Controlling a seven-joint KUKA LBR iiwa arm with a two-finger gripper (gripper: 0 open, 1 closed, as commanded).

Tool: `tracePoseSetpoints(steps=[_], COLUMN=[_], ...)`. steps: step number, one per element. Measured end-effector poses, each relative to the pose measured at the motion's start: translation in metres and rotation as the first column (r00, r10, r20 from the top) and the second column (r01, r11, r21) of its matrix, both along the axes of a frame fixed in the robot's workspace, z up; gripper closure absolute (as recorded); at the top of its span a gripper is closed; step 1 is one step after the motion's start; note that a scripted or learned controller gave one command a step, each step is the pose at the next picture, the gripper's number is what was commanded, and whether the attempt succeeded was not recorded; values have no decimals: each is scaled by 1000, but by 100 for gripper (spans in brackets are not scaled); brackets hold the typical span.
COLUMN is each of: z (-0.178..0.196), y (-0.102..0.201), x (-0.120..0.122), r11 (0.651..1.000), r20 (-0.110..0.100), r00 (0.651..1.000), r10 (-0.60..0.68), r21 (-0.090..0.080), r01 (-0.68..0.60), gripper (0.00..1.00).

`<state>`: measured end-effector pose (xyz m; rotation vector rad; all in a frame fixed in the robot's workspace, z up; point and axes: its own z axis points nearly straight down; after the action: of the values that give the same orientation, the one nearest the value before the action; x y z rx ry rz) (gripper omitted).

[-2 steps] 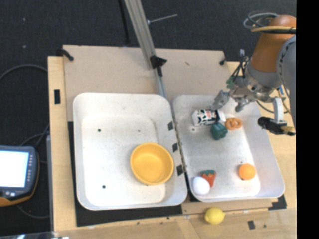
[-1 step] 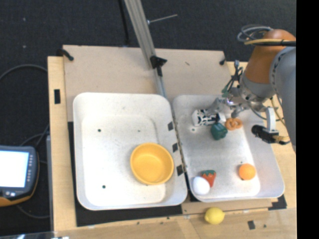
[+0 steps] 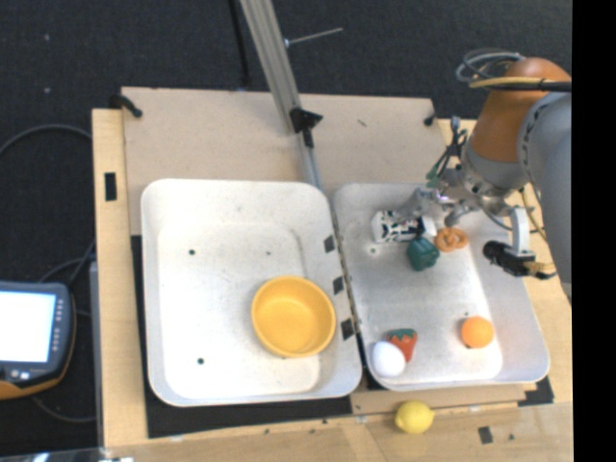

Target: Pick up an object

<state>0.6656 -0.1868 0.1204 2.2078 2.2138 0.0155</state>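
My gripper (image 3: pixel 399 227) hangs low over the upper left part of the right bin (image 3: pixel 510 354), with the grey arm reaching in from the right. Just to its lower right lies a teal object (image 3: pixel 422 254), with a small orange object (image 3: pixel 449 240) touching it on the right. Both sit beside the gripper, not in it. Nearer the front of the same bin are an orange ball (image 3: pixel 475 331), a red strawberry-like piece (image 3: pixel 407 343) and a white egg (image 3: pixel 388 359).
A yellow bowl (image 3: pixel 294 316) stands in the left bin (image 3: pixel 192 229). A yellow lemon (image 3: pixel 414 417) lies on the bench in front of the right bin. A metal pole (image 3: pixel 279 65) rises behind the bins. Cables hang around the wrist.
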Motion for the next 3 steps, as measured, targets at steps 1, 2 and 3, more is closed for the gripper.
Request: tracePoseSetpoints(steps=[1,2,3], z=[13,77,109], y=[-2,0,-1], x=[1,-1,-1], r11=[1000,1000,1000], r20=[5,-9,-15], r00=[1000,1000,1000], r10=[0,1,2], r21=[-4,2,4], r01=[0,-1,-2], gripper=[100,100,100])
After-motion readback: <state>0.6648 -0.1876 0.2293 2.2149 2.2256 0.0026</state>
